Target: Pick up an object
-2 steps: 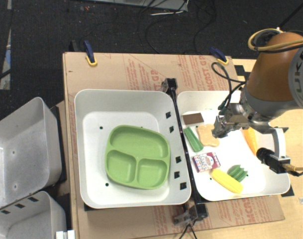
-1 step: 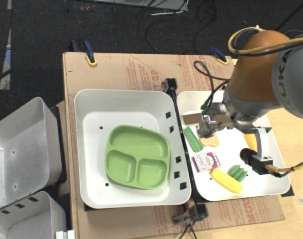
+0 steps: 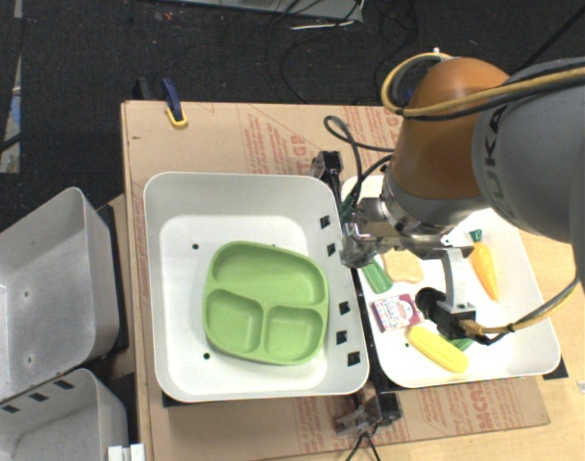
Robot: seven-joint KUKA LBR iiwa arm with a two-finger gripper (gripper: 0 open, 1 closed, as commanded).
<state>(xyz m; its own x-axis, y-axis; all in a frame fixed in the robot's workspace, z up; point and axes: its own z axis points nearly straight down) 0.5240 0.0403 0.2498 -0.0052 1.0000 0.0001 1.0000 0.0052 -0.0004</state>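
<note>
The gripper (image 3: 361,250), its grip state unreadable, hangs over the right bin (image 3: 532,353), presumably targeting the green toy (image 3: 376,277).

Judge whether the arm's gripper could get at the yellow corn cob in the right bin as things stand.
Probably yes: the corn cob lies uncovered near the bin's front edge, with open space above it and the gripper close by.

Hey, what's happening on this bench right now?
A grey robot arm reaches in from the right and hangs low over the right bin, which holds a carrot, a yellow corn piece, a pink packet and a green piece. Nothing is seen held. The left bin holds a green divided plate.
</note>
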